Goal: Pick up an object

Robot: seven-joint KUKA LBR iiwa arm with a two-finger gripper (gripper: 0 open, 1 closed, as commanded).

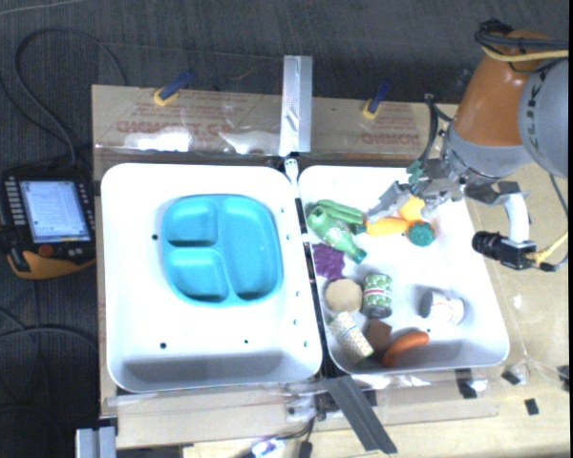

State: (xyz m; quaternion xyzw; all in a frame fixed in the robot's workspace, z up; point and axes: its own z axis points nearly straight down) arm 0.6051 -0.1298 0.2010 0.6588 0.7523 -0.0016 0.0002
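Over the upper part of the right bin (492, 284), the tool (413, 197), fingers parted, low above an orange-yellow toy (390, 225) and a teal ball (421, 236). Nothing between the fingers. Nearby in that bin: a green toy (332, 219), a purple piece (328, 259), a small can (377, 294). In the left bin (124, 275), a blue divided tray (220, 246).

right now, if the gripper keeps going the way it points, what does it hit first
Most likely the yellow-orange toy lying just ahead of the gripper, which points down and left into the right bin. Past it lies the green toy. Height above them is hard to judge.
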